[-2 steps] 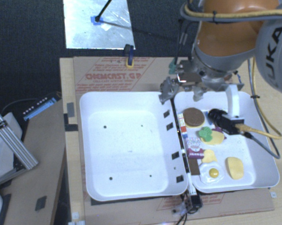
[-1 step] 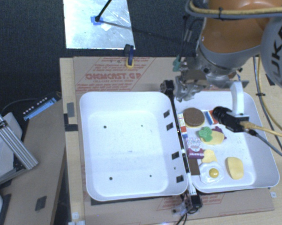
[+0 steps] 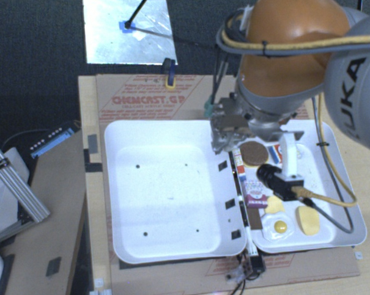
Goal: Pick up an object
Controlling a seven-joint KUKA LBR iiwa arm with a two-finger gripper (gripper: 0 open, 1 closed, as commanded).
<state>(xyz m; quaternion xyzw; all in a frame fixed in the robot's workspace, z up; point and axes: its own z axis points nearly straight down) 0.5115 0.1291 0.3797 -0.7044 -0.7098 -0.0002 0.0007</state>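
Looking down on a table (image 3: 52, 180) carrying a printed cardboard sheet (image 3: 146, 98) and, on top of that, two shallow white bins side by side. Noting a shiny foil sheet (image 3: 122, 30) lying beyond the cardboard at the far edge.

Watching the grey arm (image 3: 354, 93) with its orange band (image 3: 289, 20) reaching in from the right and hanging over the far left corner of the right bin (image 3: 350, 225), close to the seam with the left bin (image 3: 168, 193).

Looking for the jaws beneath the metal wrist block (image 3: 228, 126): hidden there, so not telling whether open or closed, and not seeing anything gripped.

Finding all the loose things lying in the right bin: a black gadget (image 3: 275, 181) in the middle, a white tube (image 3: 289, 157) just beside it, a brown disc (image 3: 254, 152) near the wrist block, a purple packet (image 3: 255, 194) and a brown bar (image 3: 254, 218) along the left wall, a yellow wedge (image 3: 308, 220), a toy fried egg (image 3: 279, 227) and a small yellow chunk (image 3: 274, 204) at the near end.
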